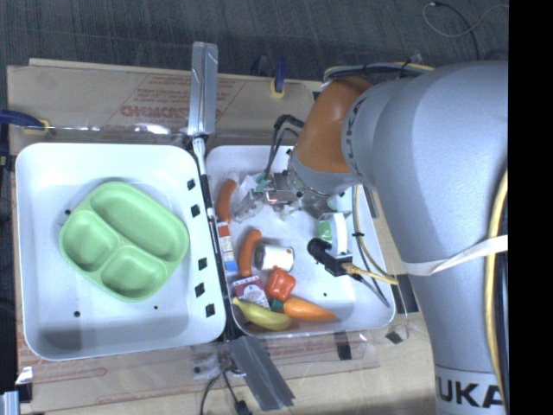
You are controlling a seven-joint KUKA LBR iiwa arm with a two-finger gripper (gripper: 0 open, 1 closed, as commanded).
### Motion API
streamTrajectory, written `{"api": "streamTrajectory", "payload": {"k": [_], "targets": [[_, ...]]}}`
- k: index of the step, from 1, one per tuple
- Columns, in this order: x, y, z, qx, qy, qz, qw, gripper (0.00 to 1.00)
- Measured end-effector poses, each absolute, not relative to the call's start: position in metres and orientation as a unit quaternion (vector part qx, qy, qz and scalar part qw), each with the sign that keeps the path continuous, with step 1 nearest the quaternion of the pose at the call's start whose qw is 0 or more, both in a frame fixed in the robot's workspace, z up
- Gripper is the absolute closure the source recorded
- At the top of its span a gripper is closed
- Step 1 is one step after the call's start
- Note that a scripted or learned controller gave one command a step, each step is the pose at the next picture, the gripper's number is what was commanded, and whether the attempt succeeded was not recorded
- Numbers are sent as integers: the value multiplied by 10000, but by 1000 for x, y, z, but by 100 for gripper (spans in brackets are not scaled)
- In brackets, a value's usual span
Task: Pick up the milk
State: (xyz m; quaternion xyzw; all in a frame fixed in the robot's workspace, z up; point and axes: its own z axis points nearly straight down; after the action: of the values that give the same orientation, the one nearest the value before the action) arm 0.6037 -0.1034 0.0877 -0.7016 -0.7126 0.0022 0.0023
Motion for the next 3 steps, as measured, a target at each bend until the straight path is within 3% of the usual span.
{"api": "streamTrajectory", "payload": {"k": [1,2,3], "targets": [[599,-207,242,-7609,-6489,2,1,0],[606,-139,91,-7441,-6681,12,10,0],[618,-192,358,-8643,-5029,5,6,0]]}}
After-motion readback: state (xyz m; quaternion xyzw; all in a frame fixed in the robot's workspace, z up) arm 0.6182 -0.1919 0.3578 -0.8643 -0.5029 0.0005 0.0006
